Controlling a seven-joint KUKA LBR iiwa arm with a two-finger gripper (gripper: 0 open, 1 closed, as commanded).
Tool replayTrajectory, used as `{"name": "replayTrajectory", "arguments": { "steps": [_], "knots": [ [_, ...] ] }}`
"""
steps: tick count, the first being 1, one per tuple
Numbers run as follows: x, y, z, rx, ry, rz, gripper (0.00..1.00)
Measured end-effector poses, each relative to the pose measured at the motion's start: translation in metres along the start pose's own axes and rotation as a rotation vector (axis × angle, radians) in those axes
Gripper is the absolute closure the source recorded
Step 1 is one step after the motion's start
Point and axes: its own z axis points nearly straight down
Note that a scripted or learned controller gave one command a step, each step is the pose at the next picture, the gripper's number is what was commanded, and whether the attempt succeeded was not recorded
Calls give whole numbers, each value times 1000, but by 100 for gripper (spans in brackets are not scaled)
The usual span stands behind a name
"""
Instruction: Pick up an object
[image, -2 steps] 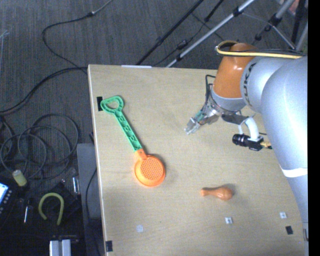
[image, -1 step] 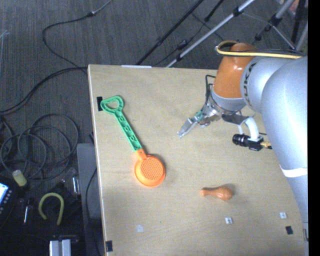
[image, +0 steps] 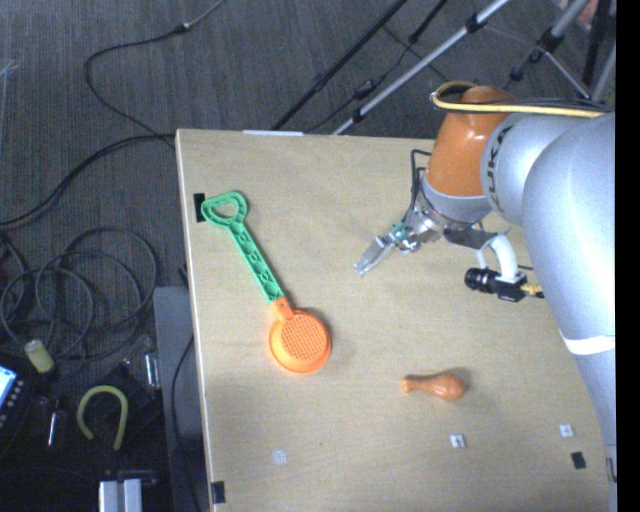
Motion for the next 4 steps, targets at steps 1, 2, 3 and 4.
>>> {"name": "replayTrajectory", "arguments": {
  "steps": [1, 2, 3, 4],
  "knots": [
    [0, 0, 0, 0, 0, 0, 0],
    [0, 0, -9, -1, -1, 1, 100],
    [0, 0, -9, 0, -1, 1, 0],
    [0, 0, -9, 0, -1, 1, 0]
  ]
}}
